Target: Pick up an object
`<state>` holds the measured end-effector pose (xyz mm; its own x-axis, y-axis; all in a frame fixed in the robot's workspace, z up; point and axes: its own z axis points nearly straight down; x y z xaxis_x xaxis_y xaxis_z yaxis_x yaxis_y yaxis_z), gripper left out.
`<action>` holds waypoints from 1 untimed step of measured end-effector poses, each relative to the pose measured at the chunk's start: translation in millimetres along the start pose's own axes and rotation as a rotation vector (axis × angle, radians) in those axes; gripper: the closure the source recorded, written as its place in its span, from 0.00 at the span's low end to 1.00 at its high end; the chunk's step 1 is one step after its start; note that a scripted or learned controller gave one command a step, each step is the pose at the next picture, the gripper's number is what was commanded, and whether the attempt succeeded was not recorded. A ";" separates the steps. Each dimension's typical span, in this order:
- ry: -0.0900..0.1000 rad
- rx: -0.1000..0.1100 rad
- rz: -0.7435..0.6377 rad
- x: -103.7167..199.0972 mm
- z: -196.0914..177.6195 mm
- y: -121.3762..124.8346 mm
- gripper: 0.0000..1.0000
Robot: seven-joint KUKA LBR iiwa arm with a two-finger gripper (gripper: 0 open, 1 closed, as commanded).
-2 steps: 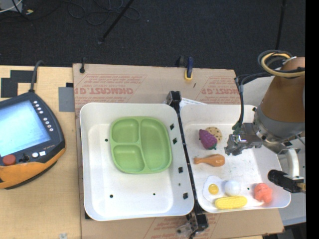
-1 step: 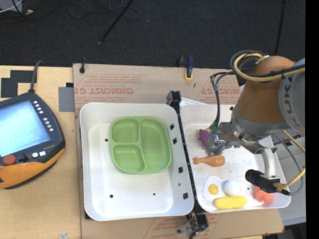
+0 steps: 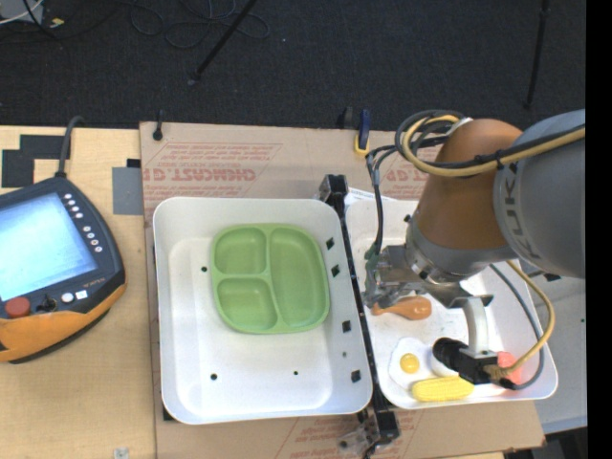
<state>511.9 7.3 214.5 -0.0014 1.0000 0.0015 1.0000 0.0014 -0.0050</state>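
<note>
Two white bins sat side by side: the left bin held a green divided plate at centre; in the right bin, the gripper hung at 12 o'clock of a brown drumstick, finger state indeterminable; a fried egg and corn cob lay at 6 o'clock

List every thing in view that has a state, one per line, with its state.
Green three-compartment plastic plate: flat in the left white bin, right way up, nothing in its compartments.
Brown toy chicken drumstick: lying in the right white bin, just under the gripper.
Toy fried egg: flat, yolk up.
Yellow toy corn cob: lying on its side.
Orange handheld control pendant: screen lit.
</note>
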 end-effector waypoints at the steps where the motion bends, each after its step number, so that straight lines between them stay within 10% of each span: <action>1: -0.001 -0.002 -0.001 44.4 -14.0 -8.1 1.00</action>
<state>503.8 51.7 228.6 -0.0020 1.0000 0.0009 1.0000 0.0020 -0.0031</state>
